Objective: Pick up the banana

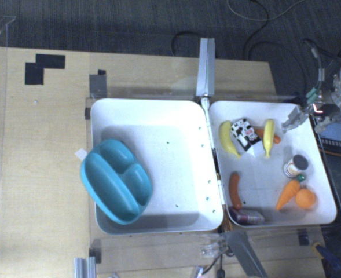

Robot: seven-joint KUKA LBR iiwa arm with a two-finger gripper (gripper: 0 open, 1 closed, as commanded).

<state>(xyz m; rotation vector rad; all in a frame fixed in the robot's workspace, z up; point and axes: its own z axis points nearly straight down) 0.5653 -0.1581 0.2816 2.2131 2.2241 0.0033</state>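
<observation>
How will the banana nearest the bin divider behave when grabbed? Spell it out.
The banana looks curved and smooth, so it may pivot or slide if pushed at one tip. It probably stays stiff and feels light. It lies close beside the black-and-white toy, which could get nudged along.

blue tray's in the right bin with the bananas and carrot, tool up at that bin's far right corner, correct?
Not quite. In the camera view the blue tray sits in the left bin. The bananas, carrot and tool are as you said, at the right bin.
</observation>
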